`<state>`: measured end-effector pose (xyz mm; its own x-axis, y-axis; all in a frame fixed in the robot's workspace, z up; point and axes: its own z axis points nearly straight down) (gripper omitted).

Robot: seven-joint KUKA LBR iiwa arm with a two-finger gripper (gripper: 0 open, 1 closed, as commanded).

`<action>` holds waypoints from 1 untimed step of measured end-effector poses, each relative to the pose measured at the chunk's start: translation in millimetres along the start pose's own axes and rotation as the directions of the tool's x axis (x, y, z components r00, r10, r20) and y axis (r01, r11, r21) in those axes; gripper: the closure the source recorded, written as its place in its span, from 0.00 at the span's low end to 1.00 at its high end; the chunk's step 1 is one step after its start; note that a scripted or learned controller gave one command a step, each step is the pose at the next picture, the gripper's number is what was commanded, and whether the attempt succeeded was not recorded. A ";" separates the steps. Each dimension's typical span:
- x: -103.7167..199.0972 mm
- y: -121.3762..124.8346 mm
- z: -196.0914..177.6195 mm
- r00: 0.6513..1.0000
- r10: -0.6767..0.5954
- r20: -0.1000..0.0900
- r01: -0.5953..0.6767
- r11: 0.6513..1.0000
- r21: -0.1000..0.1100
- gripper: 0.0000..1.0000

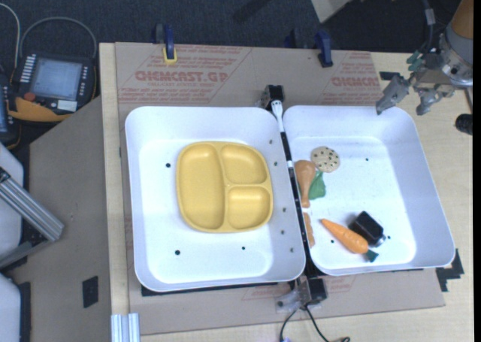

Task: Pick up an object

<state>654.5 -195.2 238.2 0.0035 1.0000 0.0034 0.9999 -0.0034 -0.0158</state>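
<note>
Over right bin's far corner, gripper hangs open, empty. Go for the carrot; descend centred, clear of the black block touching it.

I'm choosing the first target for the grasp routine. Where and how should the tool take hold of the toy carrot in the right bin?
Grip the toy carrot across its thick orange middle, coming straight down from above. It lies flat and diagonal, so the fingers should close across its narrow width. Its green end sits close by the black block, so I'd stay nearer the pointed tip. The tool hangs over the bin's far rim.
</note>
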 end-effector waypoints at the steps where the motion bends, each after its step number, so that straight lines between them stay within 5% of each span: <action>1: 0.9 2.5 -9.5 1.000 -0.004 0.003 0.004 1.000 -0.015 0.00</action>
<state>657.2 -194.4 247.7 -0.0002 1.0000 0.0000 1.0000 0.0002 -0.0011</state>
